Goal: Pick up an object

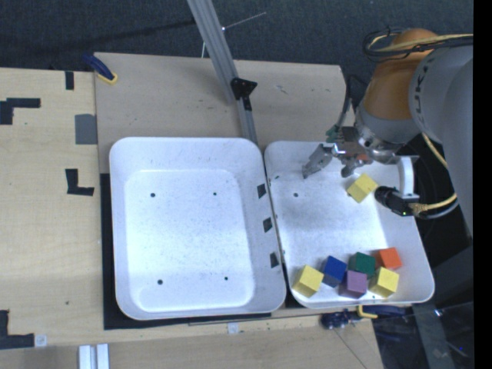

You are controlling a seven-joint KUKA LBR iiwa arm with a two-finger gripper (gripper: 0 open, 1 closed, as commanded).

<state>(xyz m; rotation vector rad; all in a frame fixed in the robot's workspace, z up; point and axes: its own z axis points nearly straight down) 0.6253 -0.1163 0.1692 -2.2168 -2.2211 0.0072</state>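
My gripper (pixel 329 168) hangs over the far end of the right bin (pixel 323 221). Its fingers are spread open, and nothing sits between them. A yellow block (pixel 361 188) lies tilted on the bin floor just right of and below the right finger (pixel 348 168), outside the gap. Several more blocks cluster at the near end of this bin: a yellow one (pixel 309 280), a blue one (pixel 334 270), a green one (pixel 361 264), a purple one (pixel 356 284), an orange one (pixel 390 258) and another yellow one (pixel 387 282).
The left bin (pixel 123 206) stands beside the right one, their rims touching. A slanted metal pole (pixel 219 41) with a black clamp (pixel 243 89) rises behind the bins. The arm's grey and orange body (pixel 407 83) fills the upper right.
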